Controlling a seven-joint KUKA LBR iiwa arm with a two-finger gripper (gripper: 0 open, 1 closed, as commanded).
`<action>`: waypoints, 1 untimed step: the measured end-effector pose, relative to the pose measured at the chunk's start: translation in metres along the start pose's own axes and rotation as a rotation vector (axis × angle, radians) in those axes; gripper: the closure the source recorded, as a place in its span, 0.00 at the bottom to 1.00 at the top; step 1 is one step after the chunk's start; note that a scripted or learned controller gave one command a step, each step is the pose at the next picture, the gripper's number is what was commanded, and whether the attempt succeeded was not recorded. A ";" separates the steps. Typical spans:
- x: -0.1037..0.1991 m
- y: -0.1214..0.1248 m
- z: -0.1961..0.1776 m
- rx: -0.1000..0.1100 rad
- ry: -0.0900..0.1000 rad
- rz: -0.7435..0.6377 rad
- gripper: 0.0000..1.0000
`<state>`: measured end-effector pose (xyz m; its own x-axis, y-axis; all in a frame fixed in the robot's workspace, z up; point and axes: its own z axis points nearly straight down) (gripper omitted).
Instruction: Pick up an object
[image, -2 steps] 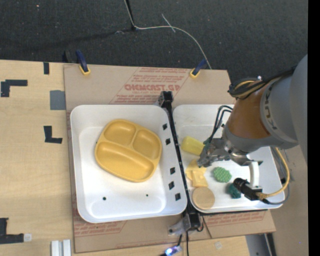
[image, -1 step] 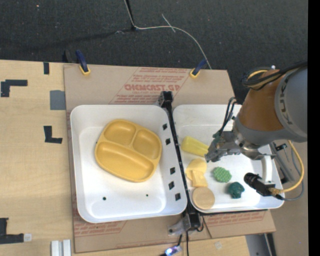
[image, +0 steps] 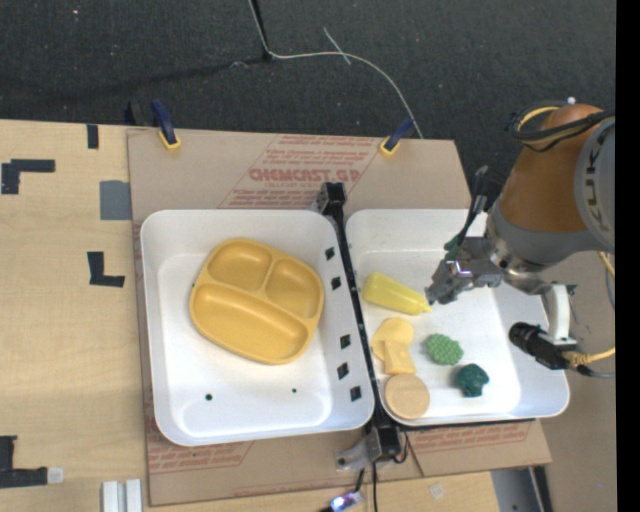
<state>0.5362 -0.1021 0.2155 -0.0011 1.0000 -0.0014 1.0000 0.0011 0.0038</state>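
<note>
Yellow plastic marks the nearest target: a tapered corn-like piece (image: 395, 294) lies in the right bin (image: 520, 395), just left of the hand (image: 444, 291). Its long axis runs from upper left to lower right across the view, with the pointed end toward the hand. The hand hangs at the piece's right tip, very close to it or touching; which of the two cannot be judged from this angle. Whether the hand is wide or narrow cannot be told, because the dark parts merge. Nothing is seen held.

Count for the right bin:
- one yellow corn-like piece;
- one pale yellow chunk (image: 394, 344), nearer than the corn piece;
- one round tan disc (image: 407, 396), at the near edge;
- one light green knobbly piece (image: 443, 349);
- one dark green knobbly piece (image: 470, 378).

Count for the left bin (image: 165, 390): one yellow divided tray (image: 257, 300).

The single arm (image: 545, 200) reaches in from the right. In all likelihood the corn piece is the closest candidate, so a short move left and down would place the hand over its thicker middle. The hand should close across the long axis.
</note>
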 end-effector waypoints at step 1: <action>0.000 0.002 -0.053 -0.001 0.000 -0.001 1.00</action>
<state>0.5375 -0.1019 0.2685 -0.0018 1.0000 -0.0012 1.0000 0.0018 0.0052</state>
